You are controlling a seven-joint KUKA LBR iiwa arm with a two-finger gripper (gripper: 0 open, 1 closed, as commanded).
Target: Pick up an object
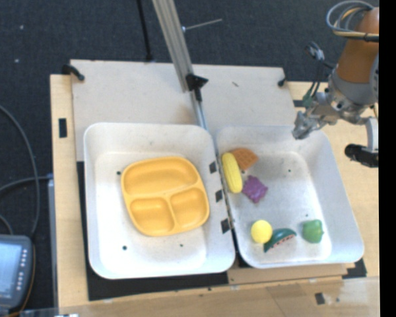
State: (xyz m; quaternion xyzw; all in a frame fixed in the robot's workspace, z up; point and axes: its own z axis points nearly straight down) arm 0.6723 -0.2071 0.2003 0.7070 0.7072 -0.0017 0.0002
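Two white bins are set side by side on the counter (66, 177). The pincer (302, 129) is seen above the right bin's (330, 170) far rim, nothing visibly between it. A yellow corn cob (232, 172), purple piece (254, 189), yellow ball (261, 230) and green piece (312, 230) are scattered inside; a yellow divided plate (165, 195) is held by the left bin (105, 243).

No readable text anywhere here. The yellow divided tray (165, 195) carries no label or brand, and the white bin (102, 256) around it is blank too. Left of that tray, at the frame's lower corner, a small screen (6, 269) glows, but its contents are too blurred to read.
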